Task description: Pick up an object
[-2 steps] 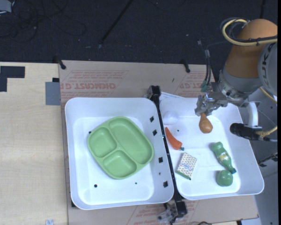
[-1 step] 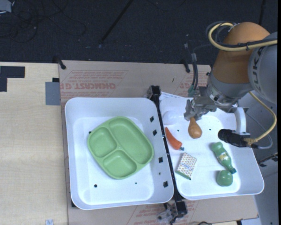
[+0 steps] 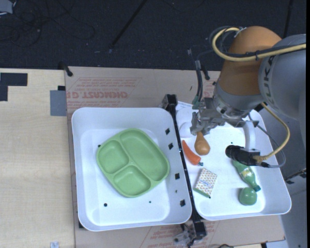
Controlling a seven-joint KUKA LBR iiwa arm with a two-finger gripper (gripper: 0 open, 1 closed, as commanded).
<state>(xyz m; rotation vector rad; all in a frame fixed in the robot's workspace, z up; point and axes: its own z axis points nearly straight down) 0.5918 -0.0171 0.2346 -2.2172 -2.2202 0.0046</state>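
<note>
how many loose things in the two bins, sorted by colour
Green: 3, the divided plate, the bottle and the round fruit
Orange: 1, the carrot
Tan: 1, the pear-shaped item
Patterned white: 1, the packet
Total: 6

Left bin: white
Divided plate: light green
Arm: grey, orange band
Pear by gripper: tan-brown
Carrot: orange
Packet: white, yellow-green checks
Bottle: green, black cap
Ball: green
</note>
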